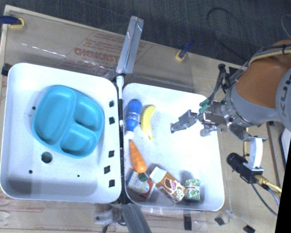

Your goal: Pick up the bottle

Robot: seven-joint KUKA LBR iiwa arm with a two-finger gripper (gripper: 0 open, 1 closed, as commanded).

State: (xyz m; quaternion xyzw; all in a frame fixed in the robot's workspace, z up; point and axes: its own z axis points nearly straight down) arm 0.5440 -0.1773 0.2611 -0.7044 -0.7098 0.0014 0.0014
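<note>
Gripper poised over the right bin, bottle not yet taken

The gripper hung with fingers spread and nothing between them; the bottle lay against the bin's left wall, just beside the banana. A good grasp would centre on the blue body, jaws across its width, clear of wall and banana

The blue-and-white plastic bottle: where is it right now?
The blue-and-white plastic bottle lies in the right white bin, against its left wall, beside the yellow banana and above the orange carrot.
</note>
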